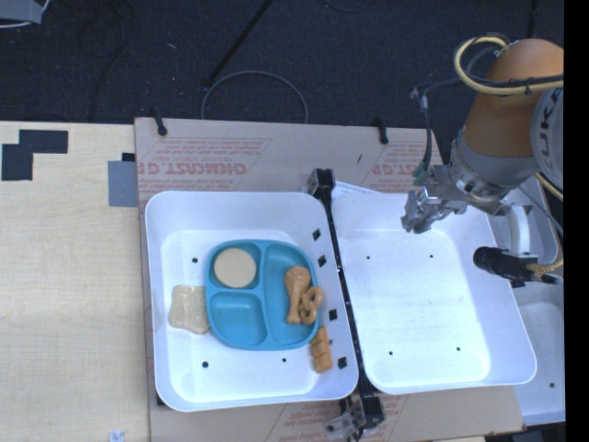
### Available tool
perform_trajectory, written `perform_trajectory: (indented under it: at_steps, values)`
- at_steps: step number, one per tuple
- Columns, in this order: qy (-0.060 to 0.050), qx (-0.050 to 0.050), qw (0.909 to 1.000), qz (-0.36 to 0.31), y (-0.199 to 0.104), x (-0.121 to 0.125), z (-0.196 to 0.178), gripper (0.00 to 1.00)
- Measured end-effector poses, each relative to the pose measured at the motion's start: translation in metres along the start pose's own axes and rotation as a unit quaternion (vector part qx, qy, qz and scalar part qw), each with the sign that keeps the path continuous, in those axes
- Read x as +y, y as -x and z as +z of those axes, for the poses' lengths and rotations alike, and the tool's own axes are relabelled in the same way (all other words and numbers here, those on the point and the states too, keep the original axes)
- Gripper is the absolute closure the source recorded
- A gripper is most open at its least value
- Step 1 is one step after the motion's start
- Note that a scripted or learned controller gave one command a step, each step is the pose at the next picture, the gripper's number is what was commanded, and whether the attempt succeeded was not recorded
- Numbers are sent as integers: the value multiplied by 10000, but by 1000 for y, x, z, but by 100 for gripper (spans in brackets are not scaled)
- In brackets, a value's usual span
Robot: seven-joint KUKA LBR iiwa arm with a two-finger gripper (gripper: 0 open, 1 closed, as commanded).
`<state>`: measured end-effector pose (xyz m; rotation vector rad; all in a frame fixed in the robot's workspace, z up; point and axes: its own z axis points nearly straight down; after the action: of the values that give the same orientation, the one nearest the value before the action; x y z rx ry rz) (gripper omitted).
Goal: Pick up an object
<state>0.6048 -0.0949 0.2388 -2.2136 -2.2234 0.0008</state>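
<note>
A blue divided plate (241,322) lies in the left bin (175,221). A round tan disc (234,268) sits in its upper left compartment, and a tan pretzel-like piece (302,295) lies in its right compartment. A pale bread-like slice (189,309) rests on the bin floor just left of the plate. A small brown piece (321,350) lies at the plate's lower right corner. My gripper (421,215) hangs over the far edge of the right bin (433,339), well away from all these objects. I see nothing held in it.
A black divider (333,274) runs between the two bins. Cardboard (267,159) lies under the bins at the back. A black cylindrical part (502,263) sticks out at the right bin's right edge. Cables hang over the dark floor behind.
</note>
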Motion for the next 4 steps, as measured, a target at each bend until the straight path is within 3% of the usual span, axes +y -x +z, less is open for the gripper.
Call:
perform_trajectory:
  at_steps: [2, 4]
  values:
    - [-15, -7, 10000, 7, -100, -27, 19, 100]
    - [-7, -6, 10000, 0, -190, -47, 5, 100]
